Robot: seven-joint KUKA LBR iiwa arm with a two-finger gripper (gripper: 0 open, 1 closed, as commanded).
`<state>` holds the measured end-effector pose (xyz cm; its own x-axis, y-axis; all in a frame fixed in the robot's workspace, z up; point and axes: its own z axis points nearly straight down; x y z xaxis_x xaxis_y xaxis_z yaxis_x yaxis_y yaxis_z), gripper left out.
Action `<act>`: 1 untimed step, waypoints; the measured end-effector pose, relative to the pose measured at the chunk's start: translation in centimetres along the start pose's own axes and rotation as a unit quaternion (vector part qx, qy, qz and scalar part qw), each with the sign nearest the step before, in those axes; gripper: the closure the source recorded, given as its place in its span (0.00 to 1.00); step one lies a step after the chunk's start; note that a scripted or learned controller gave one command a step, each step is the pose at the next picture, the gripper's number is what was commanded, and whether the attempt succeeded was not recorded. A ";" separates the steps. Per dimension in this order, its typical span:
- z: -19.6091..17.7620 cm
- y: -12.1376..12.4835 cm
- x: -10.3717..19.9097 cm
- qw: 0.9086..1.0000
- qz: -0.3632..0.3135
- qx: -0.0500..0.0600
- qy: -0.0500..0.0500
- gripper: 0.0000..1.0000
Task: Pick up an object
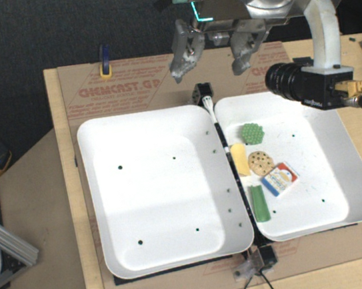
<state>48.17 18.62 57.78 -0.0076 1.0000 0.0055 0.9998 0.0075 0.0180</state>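
Above the far edge of the bench, I am seeing the gripper (214,58) hanging with its two fingers (184,56) spread wide apart and nothing between them. It is sitting over the brown board beyond the bins, roughly above the seam where they meet.

On my screen the objects are all lying in the right bin (330,152), bunched toward its left wall. I am looking at a green round knobbly piece (253,133) farthest from me, a yellow block (239,159) just beside the wall, a round cookie (260,162) touching or nearly touching that block, a small red, white and blue packet (280,179) lying tilted just beside the cookie, and a green stick (259,203) lying lengthwise nearest to me. All of them are resting on the bin floor, well apart from the gripper.

I am also seeing the left bin (154,191) sitting alongside, and a black camera unit (300,83) overhanging the right bin's far corner.
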 end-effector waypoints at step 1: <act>-1.1 0.1 0.1 1.000 0.000 -0.002 0.001 1.00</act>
<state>48.22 18.67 58.87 -0.0084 0.9999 0.0070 0.9997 0.0083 0.0221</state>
